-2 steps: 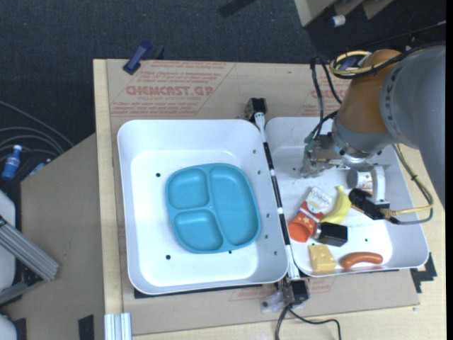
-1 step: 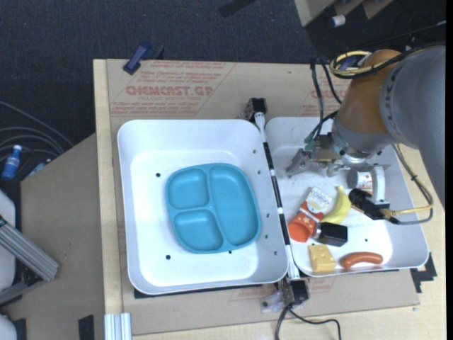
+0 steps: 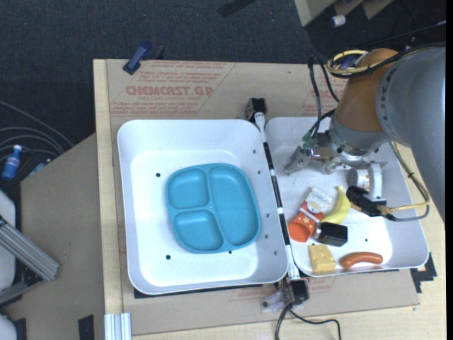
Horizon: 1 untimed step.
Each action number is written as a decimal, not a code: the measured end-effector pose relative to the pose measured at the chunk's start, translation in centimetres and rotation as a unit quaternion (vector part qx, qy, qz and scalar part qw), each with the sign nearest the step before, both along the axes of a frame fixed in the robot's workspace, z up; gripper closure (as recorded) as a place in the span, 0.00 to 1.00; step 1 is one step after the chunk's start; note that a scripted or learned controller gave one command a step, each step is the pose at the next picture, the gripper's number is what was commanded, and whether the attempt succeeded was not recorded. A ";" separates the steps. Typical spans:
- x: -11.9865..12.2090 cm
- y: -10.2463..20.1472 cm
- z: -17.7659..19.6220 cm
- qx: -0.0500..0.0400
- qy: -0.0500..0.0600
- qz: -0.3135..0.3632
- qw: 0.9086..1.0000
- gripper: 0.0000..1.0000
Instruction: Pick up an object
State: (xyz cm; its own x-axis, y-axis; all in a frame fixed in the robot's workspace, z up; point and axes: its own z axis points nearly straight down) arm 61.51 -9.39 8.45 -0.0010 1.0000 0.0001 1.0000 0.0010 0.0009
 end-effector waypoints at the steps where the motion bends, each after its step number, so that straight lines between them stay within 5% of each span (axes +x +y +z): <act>1: 0.1 0.0 1.0 0.000 -0.001 0.000 1.000 1.00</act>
